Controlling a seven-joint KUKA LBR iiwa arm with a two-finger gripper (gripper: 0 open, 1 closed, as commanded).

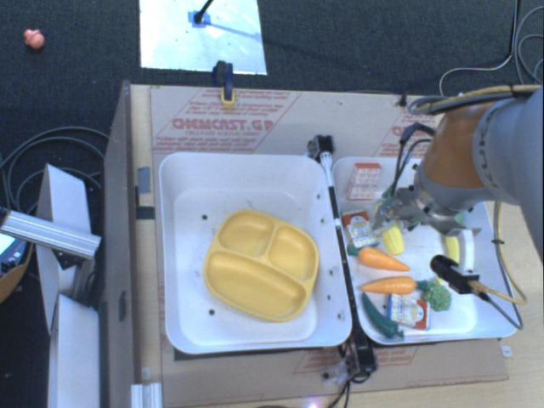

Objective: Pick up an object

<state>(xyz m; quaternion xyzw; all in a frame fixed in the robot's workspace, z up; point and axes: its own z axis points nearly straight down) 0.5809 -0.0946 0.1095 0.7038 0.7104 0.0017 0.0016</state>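
Nearest the surface's front edge, the green pepper [378,315] and carrots [384,260] crowd the right bin [489,330], so the tool [389,219], whose grip state I cannot tell, should descend squarely over the corn [393,241] beside it.

1. The arm [489,155] runs off the right edge, so its base is cut off.
2. The gripper [393,219] sits under the wrist; its fingertips are too blurred against the clutter to tell apart.
3. The right bin [425,333] has its far right part covered by the arm.
4. The banana [453,249] shows as a small yellow piece, the rest hidden beneath the wrist.
5. The small carton [365,181] carries print too small to read.
6. At the left edge, a grey box [68,330] is cut off.
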